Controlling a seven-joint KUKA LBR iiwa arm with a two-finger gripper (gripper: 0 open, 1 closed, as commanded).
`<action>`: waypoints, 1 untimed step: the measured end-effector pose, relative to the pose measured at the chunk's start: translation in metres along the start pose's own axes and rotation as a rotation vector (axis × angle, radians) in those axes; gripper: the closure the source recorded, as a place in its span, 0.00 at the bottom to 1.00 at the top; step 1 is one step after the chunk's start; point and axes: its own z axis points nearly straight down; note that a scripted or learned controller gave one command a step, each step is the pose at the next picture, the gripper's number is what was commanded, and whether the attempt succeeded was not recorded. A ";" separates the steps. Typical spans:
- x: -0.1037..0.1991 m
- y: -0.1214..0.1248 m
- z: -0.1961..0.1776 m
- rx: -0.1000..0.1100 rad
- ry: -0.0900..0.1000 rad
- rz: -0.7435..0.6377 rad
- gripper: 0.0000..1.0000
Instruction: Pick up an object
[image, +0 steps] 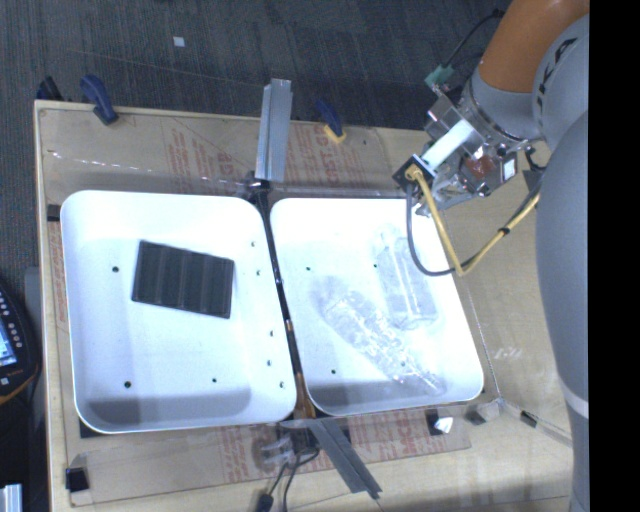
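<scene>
This is a robotics lab or test cell, not a home or shop; a pale wooden bench (60, 300) stands on dark carpet-like flooring, and two shallow white bins sit on it side by side, the left bin (75, 300) and the right bin (465, 345) meeting at a central seam; blue clamps (100, 100) grip the bench's far edge above the left bin; a metal bracket (273, 125) rises at the seam's far end; red printed lines mark the board around the bins; a grey industrial arm (560, 60) with exposed yellow cabling (450, 255) reaches in beside the right bin
</scene>
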 end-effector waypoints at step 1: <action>0.022 0.025 0.200 0.005 -0.003 0.217 1.00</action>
